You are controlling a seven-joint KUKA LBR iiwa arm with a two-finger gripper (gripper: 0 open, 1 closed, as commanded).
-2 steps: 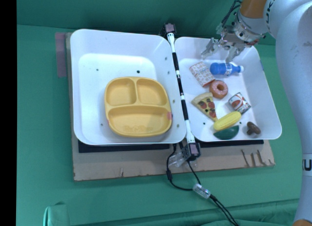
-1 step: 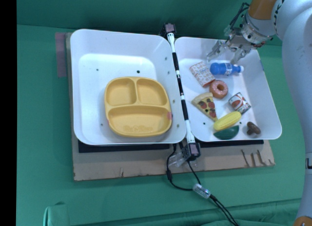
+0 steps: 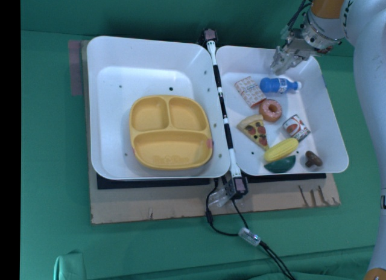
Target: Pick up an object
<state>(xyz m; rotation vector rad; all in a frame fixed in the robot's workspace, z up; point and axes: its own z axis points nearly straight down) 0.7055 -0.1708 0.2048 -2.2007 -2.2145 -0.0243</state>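
My gripper (image 3: pixel 282 66) hangs over the far part of the right bin (image 3: pixel 325 101), just above and left of a blue bottle (image 3: pixel 279 84) lying on its side. Nothing shows between its fingers. Below the bottle lie a red-and-white packet (image 3: pixel 249 90), a glazed doughnut (image 3: pixel 270 110), a pizza slice (image 3: pixel 254 130), a small can (image 3: pixel 296 127), a yellow corn cob (image 3: pixel 281 149), a dark green wedge (image 3: pixel 279 165) and a brown piece (image 3: pixel 312 160).
The left bin (image 3: pixel 111 79) holds a yellow divided plate (image 3: pixel 170 132). A black-and-white bar (image 3: pixel 221 104) runs between the two bins. Cables (image 3: pixel 241 230) trail over the green cloth in front of the cardboard base.
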